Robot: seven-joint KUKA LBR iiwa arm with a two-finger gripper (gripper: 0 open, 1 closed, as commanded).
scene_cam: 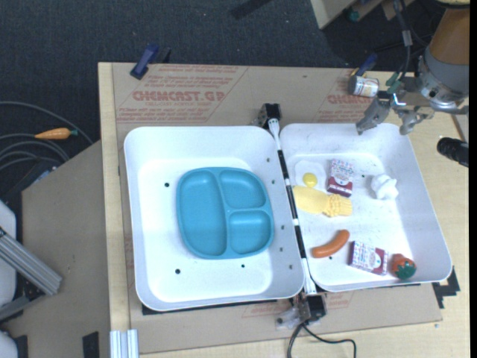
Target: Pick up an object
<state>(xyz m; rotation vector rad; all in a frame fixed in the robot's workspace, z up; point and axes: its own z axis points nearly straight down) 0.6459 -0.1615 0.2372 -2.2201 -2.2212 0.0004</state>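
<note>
- The gripper (387, 122) is hanging over the far edge of the right bin (425, 200), its two fingers spread apart with nothing between them.
- The arm (447, 51) is reaching in from the upper right, its orange band showing above the grey wrist.
- Below the gripper, inside the right bin, a small white object (384, 186) is lying near the right wall, well apart from the fingertips.
- A red and white carton (340, 177) is sitting near the bin's middle, just beside a fried-egg toy (310, 178) to its left.
- A yellow corn-like piece (323, 202) is lying just under those two, close to the bin's left wall.
- An orange sausage (329, 244) is resting lower down, tilted, near the front of the bin.
- A second red and white packet (367, 258) is lying beside the sausage, with a red and green tomato-like toy (403, 267) touching its right end.
- In the left bin (149, 200), a blue divided plate (223, 212) is sitting in the middle.
- Both bins are resting on a brown cardboard sheet (179, 92) covering the bench.
</note>
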